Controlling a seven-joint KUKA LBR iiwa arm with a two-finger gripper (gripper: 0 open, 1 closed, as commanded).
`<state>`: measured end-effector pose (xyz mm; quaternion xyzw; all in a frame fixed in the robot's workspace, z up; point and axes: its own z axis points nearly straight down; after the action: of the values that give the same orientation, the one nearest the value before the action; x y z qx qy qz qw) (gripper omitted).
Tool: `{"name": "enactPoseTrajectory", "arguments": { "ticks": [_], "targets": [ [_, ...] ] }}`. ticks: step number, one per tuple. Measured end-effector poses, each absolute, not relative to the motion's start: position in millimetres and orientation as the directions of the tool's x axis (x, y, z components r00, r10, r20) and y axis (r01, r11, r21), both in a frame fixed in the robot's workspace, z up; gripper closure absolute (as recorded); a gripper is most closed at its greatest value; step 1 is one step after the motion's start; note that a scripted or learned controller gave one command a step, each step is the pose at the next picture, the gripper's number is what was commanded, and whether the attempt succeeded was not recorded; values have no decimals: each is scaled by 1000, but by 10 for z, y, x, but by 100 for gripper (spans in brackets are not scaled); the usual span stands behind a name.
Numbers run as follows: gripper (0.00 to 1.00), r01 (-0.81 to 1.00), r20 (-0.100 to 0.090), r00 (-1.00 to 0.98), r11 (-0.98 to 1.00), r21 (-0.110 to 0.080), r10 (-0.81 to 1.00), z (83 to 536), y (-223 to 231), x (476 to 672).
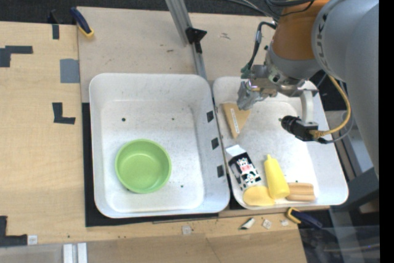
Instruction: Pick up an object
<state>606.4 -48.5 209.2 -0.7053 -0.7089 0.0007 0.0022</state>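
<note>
My gripper (247, 100) hangs over the back left part of the right bin (320, 151), its tips right above a tan wedge-shaped piece (234, 119) that lies against the bin's left wall. Nearer the front of that bin lie a small black-and-white carton (244, 170), a yellow bottle (275, 175), a yellow rounded piece (257, 196) and a tan sausage-like piece (300, 192). A green bowl (143, 165) sits in the left bin (111, 95).
A slanted metal pole (178, 9) rises behind the bins, with a black clamp at its base. Cables loop around the arm's wrist, and a black connector (295, 126) hangs over the right bin. A yellow-handled clamp (83, 23) lies at the bench's back left.
</note>
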Motion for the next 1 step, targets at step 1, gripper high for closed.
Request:
{"name": "enactPoseTrajectory", "arguments": {
  "ticks": [1],
  "targets": [
    [100, 1000, 3, -7, 7, -3, 1000, 2203, -19, 6075]
  ]
}}
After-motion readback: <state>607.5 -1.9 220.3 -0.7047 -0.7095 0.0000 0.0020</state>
